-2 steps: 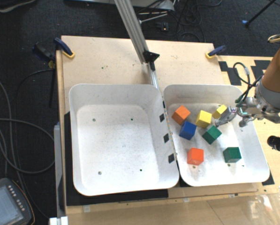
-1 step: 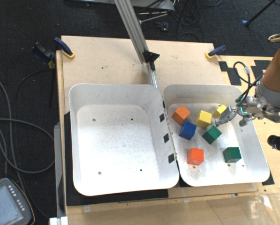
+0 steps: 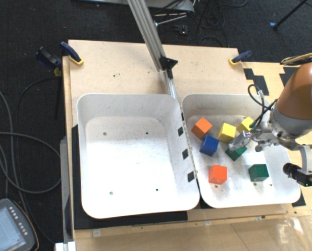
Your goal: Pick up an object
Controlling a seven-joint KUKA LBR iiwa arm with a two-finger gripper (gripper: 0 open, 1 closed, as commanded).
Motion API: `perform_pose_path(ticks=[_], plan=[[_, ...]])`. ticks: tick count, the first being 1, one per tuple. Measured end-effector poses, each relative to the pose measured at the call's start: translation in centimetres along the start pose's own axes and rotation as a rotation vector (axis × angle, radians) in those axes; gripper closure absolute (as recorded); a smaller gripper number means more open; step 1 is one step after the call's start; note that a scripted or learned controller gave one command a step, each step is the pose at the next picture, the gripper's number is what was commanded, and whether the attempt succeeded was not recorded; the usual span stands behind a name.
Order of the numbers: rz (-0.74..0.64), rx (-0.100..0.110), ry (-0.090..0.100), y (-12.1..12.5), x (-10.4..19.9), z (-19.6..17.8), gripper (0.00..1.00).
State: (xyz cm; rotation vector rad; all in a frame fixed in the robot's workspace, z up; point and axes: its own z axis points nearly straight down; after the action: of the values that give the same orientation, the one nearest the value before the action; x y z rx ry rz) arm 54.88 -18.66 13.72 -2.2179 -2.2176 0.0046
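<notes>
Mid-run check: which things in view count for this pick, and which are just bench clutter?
Job things:
- two-finger pincer on the grey arm
- orange cube
- red-orange cube
- blue cube
- yellow cube
- small yellow block
- dark green cube
- dark green block at the pincer
- right white bin

Lying about:
- left white bin
- blue-and-yellow clamps
- grey metal pole

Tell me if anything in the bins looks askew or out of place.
One thing: the dark green block beside the gripper in the right bin sits tilted on an edge, while the other green block lies flat. Nothing looks spilled or damaged.
</notes>
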Motion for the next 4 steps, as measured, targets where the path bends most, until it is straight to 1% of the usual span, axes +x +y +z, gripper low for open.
perform_pose_path(ticks=[1, 2, 3, 4], plan=[[0.000, -0.007, -0.001, 0.1, 0.1, 4.2, 0.00], [0.000, -0.009, -0.002, 0.1, 0.0, 3.1, 1.00], [-0.003, -0.011, -0.004, 0.1, 0.5, -3.1, 1.00], [-0.003, -0.011, -0.004, 0.2, 0.5, -7.3, 1.00]])
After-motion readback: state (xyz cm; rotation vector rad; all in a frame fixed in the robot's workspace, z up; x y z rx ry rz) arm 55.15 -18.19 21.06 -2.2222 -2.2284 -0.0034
